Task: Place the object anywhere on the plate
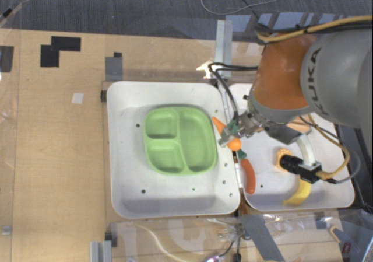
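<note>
Orange carrot (224, 129) clamped in pincer (232, 133), at bin divider — just right of green plate (178, 140)

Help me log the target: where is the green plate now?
The green plate lies in the left bin, toward its right side, just left of the tool and the carrot at the bins' divide.

Red sausage-like item (249, 175), banana (298, 193) in right bin (326, 199); black cable (250, 4) on floor
</note>
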Controlling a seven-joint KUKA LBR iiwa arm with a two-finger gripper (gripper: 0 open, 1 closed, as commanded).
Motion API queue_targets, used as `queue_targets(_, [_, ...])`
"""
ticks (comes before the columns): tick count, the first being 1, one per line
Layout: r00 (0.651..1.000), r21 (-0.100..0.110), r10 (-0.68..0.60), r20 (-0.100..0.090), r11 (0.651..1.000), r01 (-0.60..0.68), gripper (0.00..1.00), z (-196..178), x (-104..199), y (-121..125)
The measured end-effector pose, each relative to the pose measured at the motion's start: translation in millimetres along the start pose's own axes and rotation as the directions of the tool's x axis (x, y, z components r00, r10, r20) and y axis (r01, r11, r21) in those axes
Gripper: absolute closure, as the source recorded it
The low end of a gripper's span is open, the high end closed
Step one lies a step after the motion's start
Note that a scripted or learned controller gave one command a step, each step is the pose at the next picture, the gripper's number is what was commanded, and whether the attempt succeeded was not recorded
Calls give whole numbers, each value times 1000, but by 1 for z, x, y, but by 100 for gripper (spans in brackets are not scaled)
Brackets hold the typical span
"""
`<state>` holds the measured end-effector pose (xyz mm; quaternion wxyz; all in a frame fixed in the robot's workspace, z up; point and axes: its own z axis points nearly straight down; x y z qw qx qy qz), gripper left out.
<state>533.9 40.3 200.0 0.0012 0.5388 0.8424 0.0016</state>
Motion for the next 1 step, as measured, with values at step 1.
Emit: queue_targets(1, [1000,0,0,0,1000,0,0,0,0,0])
